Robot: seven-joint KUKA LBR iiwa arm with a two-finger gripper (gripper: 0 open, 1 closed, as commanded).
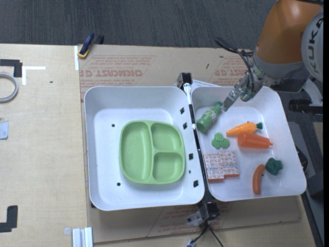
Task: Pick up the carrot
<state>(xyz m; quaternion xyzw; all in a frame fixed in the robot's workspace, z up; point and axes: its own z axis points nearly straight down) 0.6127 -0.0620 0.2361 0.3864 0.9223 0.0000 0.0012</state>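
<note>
Nearest us lies a curved orange sausage [257, 179], past it the smooth tapered carrot [243, 129] (right bin, beside a green bottle [207, 118]); the gripper [241, 92] hovers above, jaw state unclear.

Grey arm [308, 30] entering from upper right, orange band [282, 24] above the wrist, wrist angled down and to the left, tool [231, 99] pointing low at a slant, finger state not discernible
</note>
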